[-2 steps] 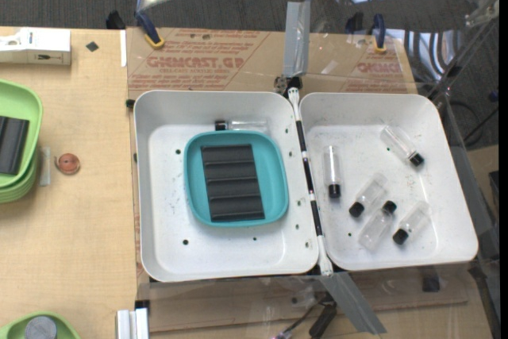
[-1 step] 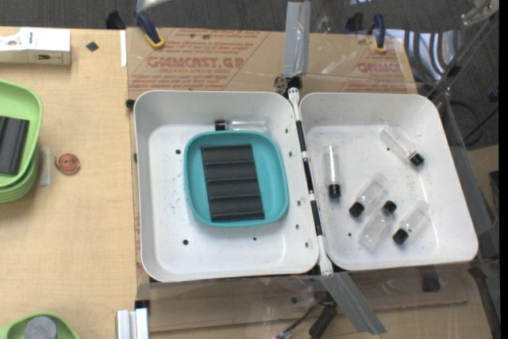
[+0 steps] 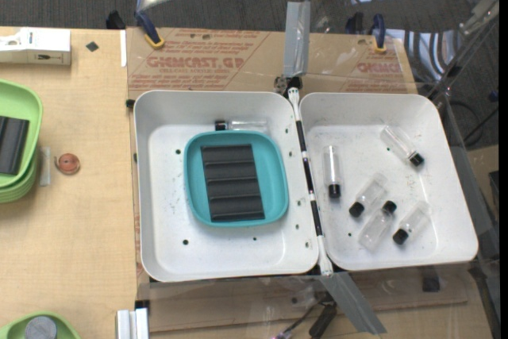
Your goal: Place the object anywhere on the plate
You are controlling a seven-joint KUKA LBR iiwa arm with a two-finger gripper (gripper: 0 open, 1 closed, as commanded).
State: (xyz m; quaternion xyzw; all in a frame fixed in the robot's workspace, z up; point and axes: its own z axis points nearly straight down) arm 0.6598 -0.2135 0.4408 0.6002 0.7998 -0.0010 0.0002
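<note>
- Sitting side by side on a light wooden bench [image 3: 71, 250]: two shallow white plastic bins, left bin [image 3: 144, 202] and right bin [image 3: 454, 194], inner rims touching down the middle.
- Resting flat in the middle of the left bin: a teal rounded-square plastic plate [image 3: 274, 179].
- Filling most of the plate's centre: a black ribbed rectangular insert [image 3: 232, 182].
- Lying on its side on the left bin floor, just behind the plate's far edge and off the plate: a small clear plastic vial with a black cap [image 3: 238, 125], cap pointing left.
- Lying scattered on the right bin floor: five more clear black-capped vials.
- Lying near the dividing rim, cap toward the camera: one long vial [image 3: 332, 167].
- Lying tilted toward the far right corner: one vial [image 3: 399, 144].
- Clustering close together toward the near right: three vials [image 3: 368, 196], [image 3: 378, 225], [image 3: 413, 220].
- Lying under the far side of both bins: a brown printed cardboard sheet [image 3: 198, 59].
- Stacking at the frame's left edge: lime green plastic plates [image 3: 20, 103], well apart from the bins.
- Sitting beside those: a small reddish round disc [image 3: 68, 163].
- Marking claw state: cannot tell.
</note>
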